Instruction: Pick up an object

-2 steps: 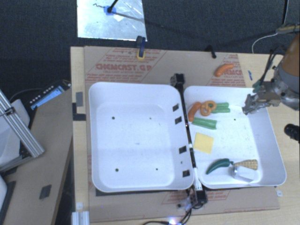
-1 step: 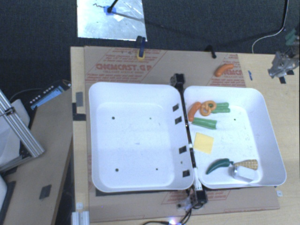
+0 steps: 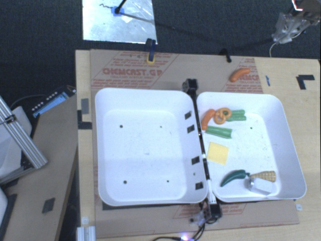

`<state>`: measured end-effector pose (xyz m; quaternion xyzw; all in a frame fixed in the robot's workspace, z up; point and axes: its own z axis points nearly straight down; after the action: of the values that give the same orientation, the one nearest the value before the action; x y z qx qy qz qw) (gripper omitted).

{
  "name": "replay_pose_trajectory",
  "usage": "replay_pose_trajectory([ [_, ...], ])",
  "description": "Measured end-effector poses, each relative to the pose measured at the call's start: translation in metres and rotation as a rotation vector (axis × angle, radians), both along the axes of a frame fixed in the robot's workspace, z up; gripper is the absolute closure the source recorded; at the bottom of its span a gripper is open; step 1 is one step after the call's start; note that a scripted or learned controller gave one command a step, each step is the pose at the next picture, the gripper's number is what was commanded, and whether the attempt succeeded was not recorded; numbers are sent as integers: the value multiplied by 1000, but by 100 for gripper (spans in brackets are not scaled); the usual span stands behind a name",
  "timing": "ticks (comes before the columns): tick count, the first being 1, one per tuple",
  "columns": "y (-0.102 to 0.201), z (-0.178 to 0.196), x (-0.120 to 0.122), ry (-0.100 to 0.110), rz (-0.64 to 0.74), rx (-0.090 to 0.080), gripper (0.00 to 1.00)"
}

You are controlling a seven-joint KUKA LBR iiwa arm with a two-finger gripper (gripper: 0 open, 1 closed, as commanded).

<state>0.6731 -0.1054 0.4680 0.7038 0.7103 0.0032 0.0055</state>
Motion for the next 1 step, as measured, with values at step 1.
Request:
replay_pose_trajectory([
  [1,20,46,-4,5,-3,2,100],
])
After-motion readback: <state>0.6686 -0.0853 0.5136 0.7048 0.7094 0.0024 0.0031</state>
